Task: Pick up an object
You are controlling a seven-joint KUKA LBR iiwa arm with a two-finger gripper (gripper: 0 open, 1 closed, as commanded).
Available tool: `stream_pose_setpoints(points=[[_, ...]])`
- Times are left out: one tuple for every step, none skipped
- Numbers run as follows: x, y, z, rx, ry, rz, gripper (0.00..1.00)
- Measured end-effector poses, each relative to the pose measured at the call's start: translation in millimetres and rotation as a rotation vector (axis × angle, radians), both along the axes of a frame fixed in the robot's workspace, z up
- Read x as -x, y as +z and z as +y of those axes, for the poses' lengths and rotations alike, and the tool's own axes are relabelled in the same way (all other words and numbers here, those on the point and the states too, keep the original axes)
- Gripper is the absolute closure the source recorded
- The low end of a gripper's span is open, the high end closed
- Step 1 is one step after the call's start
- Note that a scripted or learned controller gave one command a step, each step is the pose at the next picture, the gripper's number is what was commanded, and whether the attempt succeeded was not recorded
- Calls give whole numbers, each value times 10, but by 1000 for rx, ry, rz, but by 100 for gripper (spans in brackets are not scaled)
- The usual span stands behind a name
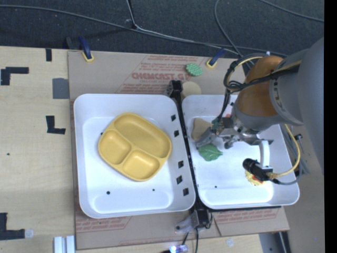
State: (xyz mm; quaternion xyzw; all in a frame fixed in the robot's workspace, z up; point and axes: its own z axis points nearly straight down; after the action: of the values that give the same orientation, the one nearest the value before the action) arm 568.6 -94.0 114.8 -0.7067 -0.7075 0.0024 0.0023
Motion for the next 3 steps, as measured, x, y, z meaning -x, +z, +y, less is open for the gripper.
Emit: stream_pose_setpoints(points=[[-13,133,12,-1,2,-4,100],[-71,587,-41,0,0,-10,100],[-23,1205,-30,0,0,-11,100]])
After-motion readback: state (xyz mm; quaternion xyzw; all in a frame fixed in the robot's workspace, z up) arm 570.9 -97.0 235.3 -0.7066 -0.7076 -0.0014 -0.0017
